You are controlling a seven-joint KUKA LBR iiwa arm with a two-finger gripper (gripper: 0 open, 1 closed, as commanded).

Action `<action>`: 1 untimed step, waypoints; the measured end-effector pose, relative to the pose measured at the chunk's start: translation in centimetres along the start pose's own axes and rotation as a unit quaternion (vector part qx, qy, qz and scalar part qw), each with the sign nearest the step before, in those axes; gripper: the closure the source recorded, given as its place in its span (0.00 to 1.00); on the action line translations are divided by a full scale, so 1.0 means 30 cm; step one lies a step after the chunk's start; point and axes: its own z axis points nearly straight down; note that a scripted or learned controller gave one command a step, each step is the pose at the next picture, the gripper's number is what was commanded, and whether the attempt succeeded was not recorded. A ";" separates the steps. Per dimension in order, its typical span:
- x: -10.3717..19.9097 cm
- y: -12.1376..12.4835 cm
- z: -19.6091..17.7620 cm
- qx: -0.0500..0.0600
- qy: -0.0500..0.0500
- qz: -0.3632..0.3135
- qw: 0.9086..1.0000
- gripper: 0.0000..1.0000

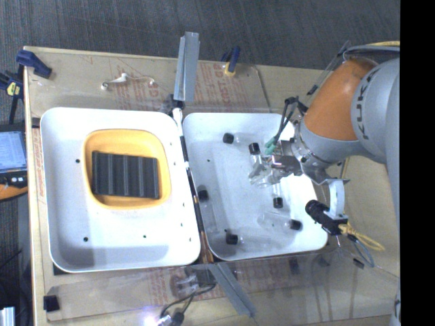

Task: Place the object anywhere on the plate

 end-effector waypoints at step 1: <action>0.147 0.028 -0.131 -0.001 -0.001 -0.093 0.996 1.00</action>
